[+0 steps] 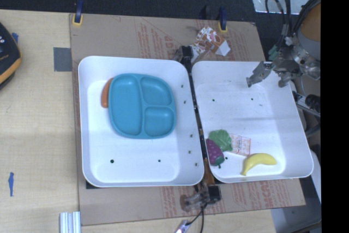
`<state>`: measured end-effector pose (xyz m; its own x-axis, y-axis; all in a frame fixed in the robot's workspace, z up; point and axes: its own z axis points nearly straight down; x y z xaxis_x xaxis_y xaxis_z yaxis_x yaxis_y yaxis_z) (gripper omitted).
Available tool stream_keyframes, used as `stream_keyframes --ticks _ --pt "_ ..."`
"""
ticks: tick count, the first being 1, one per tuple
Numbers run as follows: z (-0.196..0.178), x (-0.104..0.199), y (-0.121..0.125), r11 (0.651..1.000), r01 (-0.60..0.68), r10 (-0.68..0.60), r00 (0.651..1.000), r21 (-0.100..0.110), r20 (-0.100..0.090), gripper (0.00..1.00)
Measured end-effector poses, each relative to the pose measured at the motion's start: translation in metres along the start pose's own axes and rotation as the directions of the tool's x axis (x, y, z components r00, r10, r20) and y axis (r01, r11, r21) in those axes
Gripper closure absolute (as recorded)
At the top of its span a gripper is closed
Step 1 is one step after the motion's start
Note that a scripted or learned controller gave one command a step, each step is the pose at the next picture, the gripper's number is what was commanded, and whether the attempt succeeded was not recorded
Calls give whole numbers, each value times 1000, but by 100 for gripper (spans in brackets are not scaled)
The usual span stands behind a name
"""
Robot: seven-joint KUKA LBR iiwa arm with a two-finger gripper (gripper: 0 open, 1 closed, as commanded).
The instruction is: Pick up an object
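The claw [270, 75] hung spread and empty over the right bin's [272, 112] far edge, well apart from the toy banana [258, 161] near the front rim, likely light, stiff, slippery plastic, best pinched across its middle.

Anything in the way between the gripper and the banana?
In the camera view, bare white bin floor separates the gripper from the banana. A small printed card lies just left of that line.
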<state>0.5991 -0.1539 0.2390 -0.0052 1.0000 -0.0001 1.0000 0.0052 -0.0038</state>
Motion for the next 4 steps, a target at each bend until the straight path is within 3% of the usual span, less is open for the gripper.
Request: stream_keyframes --ticks 1,2,3,4 --pt "56 -50 1 1000 -1 1 1000 2 1 0" --pt "107 38 -1 1000 3 -3 1000 1 0 0" --pt "147 -38 30 1000 -4 4 1000 -1 0 0" --pt "47 75 -12 1000 2 -2 1000 -1 0 0"
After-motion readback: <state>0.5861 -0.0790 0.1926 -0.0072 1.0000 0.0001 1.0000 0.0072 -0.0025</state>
